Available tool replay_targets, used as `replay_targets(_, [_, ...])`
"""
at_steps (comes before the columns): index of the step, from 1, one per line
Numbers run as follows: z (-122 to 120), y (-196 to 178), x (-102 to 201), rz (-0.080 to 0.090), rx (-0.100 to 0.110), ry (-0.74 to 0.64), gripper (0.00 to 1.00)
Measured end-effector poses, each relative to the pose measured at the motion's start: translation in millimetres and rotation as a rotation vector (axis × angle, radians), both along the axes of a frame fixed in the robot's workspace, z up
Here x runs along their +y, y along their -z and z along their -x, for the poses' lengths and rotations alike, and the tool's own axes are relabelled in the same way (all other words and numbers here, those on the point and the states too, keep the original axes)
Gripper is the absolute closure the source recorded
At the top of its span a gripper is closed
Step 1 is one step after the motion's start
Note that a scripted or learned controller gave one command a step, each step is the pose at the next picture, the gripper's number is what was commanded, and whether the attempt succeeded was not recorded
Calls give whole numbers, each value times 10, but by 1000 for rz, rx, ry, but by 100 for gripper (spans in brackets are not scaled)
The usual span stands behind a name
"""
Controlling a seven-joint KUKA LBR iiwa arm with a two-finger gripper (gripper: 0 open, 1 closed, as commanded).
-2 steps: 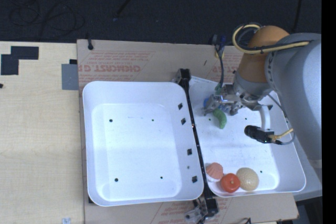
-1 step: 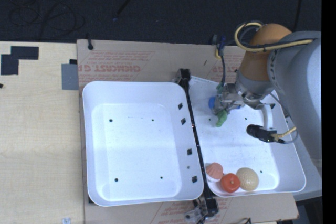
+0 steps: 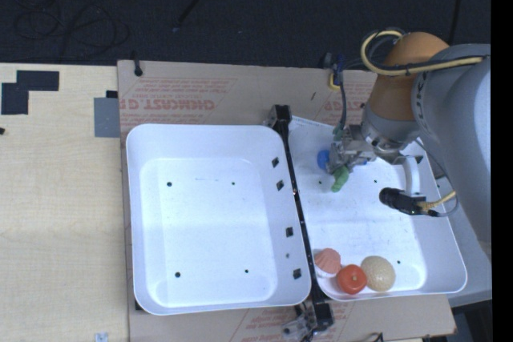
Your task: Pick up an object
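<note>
Two small things sit under the gripper (image 3: 343,164) in the right bin (image 3: 449,284) — a green piece (image 3: 340,180) and a blue one (image 3: 324,159). Whether the claw is clenched I cannot tell. Best to centre on the green piece (it lies apart from the wall), then lift straight.

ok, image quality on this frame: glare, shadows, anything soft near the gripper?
Camera view: the left bin has a bright washed-out floor patch with dimmer walls; the right bin is lit evenly. The top of the frame is nearly black. The gripper is small and soft, so the green object and blue object under it lack clear edges. The red ball reads sharply.
</note>
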State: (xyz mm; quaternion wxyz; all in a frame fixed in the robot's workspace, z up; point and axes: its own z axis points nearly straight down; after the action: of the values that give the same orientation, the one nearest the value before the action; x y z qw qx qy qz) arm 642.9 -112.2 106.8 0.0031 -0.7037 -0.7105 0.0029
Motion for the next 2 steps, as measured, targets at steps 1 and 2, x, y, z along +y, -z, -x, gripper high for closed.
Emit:
replay_targets(1, [1, -96, -2, 0, 2, -4, 100])
replay_targets(2, [3, -190, -5, 1, 4, -7, 100])
